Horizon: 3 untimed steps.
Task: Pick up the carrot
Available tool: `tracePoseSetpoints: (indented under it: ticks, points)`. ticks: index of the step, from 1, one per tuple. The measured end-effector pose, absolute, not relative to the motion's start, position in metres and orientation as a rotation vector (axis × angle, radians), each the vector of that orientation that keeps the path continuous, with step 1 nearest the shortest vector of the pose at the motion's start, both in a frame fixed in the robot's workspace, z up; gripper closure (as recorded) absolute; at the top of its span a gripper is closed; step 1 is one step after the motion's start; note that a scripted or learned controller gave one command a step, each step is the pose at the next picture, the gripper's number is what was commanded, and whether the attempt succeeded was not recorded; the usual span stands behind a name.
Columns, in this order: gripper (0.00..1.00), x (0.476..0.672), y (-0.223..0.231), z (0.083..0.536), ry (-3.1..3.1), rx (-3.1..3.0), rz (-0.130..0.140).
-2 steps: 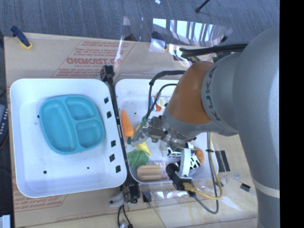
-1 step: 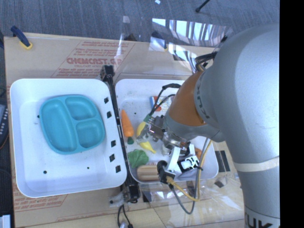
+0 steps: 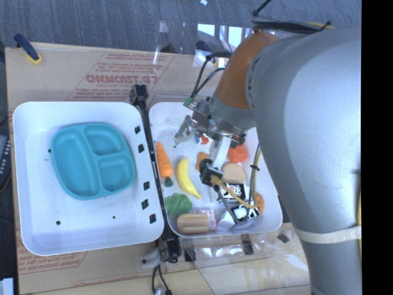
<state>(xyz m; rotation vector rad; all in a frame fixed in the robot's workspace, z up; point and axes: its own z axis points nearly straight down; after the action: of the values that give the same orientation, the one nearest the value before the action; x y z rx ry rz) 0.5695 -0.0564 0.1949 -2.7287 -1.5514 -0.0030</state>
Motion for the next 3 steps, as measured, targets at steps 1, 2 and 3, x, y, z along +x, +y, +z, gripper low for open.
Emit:
tracePoseSetpoints:
  ticks: [1, 2, 3]
  points:
    - [0.00, 0.521, 0.017, 0.190, -1.696, -2.630, 0.011]
    - [0.00, 0.531, -0.038, 0.191, -1.415, -2.800, 0.011]
    - [0.00, 0.523, -0.100, 0.155, -1.340, -2.831, 0.020]
